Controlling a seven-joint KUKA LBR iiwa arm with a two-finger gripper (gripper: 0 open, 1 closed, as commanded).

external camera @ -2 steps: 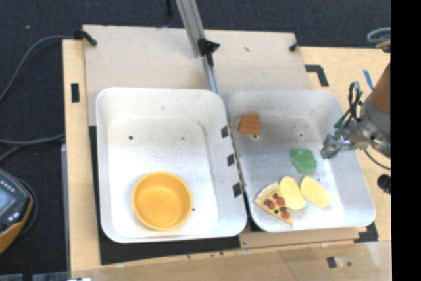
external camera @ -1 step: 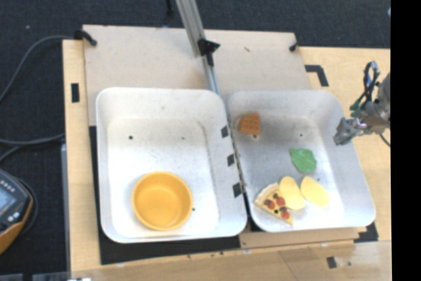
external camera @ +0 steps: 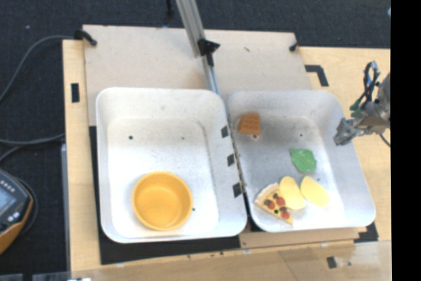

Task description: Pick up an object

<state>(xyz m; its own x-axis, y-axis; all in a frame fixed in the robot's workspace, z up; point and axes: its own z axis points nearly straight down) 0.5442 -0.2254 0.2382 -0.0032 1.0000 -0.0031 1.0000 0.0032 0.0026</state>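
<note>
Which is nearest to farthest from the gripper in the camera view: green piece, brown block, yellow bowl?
Measured from the gripper at the right bin's right rim:
1. Green piece, right bin, just left of and below the gripper.
2. Brown block, right bin's upper left, near the divide.
3. Yellow bowl, left bin's lower part, across the divide.

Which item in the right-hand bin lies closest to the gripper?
The green piece. It lies nearer the gripper at the bin's right rim than the brown block, yellow pieces or pizza slice.
</note>
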